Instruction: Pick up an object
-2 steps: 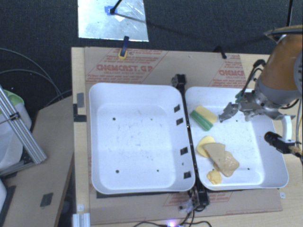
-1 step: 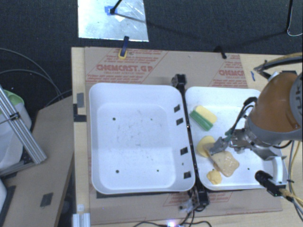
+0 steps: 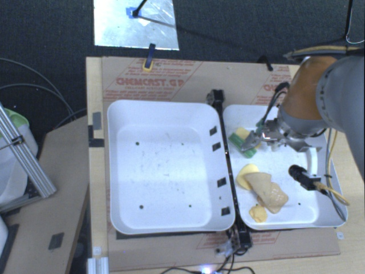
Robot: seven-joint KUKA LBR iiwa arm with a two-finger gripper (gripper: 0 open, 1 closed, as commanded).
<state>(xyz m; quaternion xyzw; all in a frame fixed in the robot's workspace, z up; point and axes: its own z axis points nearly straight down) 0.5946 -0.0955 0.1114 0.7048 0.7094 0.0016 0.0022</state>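
Green block (image 3: 242,141) sits right under my pincer (image 3: 255,142), in the right bin (image 3: 296,218), hard against the divider side. It looks small, light and rigid, probably slick plastic; I'd pinch it across its short sides. Whether the pincer has closed on it, I can't tell. Below the pincer lie a tan lumpy piece (image 3: 268,190) and yellow bits (image 3: 258,213). Left of it is the other bin (image 3: 165,164).

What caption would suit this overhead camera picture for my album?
Grey robot arm's gripper reaching the green and yellow object in the right bin.
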